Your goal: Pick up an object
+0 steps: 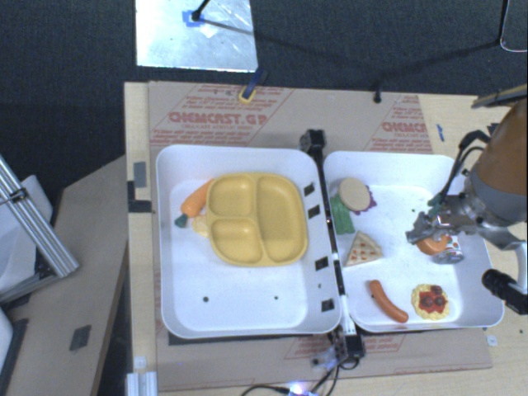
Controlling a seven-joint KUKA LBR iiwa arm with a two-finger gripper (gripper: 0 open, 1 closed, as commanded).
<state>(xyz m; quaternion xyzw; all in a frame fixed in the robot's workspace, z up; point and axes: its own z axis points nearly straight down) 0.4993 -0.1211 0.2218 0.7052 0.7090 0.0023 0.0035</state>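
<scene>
My gripper [435, 239] hangs over the right side of the right bin [396, 180], reaching in from the right. A small orange toy [431, 243] sits between its fingers, which are closed on it. Other toy foods in this bin are a round bun on a purple leaf [356, 195], a green piece [341, 215], a pizza slice [361, 250], an orange sausage [388, 301] and a small round pizza with red toppings [431, 301].
The left bin [181, 295] holds a yellow divided plate [252, 219], with a toy carrot [195, 198] and a small yellow piece [200, 227] at its left edge. Black clips run along the divider between the bins [326, 238]. A shiny metal sheet [196, 23] lies beyond the bench.
</scene>
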